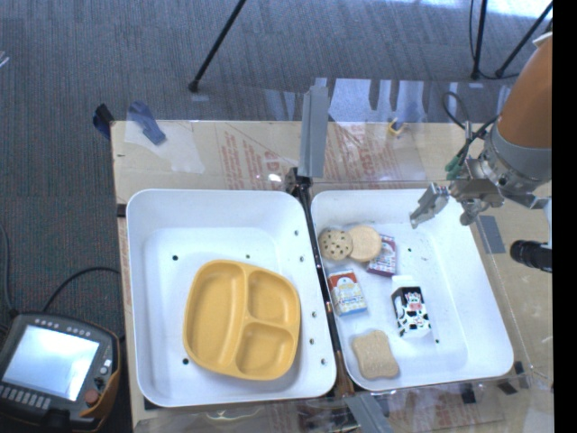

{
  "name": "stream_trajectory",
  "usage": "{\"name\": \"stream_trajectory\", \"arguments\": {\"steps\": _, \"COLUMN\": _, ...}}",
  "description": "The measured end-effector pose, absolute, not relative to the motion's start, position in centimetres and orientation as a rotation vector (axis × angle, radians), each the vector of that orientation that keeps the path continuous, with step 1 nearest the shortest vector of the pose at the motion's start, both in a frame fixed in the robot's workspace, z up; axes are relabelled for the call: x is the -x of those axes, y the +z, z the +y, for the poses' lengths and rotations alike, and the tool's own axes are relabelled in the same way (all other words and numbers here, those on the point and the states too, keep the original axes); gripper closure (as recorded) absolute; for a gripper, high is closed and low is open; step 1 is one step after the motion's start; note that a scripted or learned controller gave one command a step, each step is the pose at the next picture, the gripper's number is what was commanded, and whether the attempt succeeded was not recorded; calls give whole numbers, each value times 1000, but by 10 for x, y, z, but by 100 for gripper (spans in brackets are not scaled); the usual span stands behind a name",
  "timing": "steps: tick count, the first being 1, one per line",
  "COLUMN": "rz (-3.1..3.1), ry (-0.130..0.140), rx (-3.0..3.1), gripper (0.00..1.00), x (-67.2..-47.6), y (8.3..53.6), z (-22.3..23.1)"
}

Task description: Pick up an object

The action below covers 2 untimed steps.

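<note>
Bench [225, 156] of pale wood on grey carpet [108, 43].
Gripper [448, 201] hangs over the right bin's [487, 332] far edge, fingers apart, holding nothing.

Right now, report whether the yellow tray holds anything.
Empty: the yellow tray in the left bin shows bare compartments.

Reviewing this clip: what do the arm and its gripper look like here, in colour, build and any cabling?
The arm shows a broad orange band above a grey wrist ring. Below it sits a pale grey metal wrist block with dark fittings. A thin dark cable loops beside the wrist, near something small and green. The gripper is grey, with two slim fingers ending in angular tips.
</note>
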State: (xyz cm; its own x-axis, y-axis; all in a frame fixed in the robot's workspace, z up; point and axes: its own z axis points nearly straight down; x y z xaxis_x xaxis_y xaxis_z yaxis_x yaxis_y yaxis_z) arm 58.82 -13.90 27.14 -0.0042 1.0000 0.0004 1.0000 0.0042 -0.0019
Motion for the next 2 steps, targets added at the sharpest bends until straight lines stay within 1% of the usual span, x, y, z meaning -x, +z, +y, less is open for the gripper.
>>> {"name": "stream_trajectory", "arguments": {"steps": 1, "rz": -2315, "ry": 13, "rx": 2100, "gripper": 0, "x": -560, "y": 128, "z": -140}}
{"name": "stream_trajectory", "arguments": {"steps": 2, "rz": -2345, "ry": 1, "rx": 2088, "gripper": 0, "x": -520, "y": 89, "z": -130}}
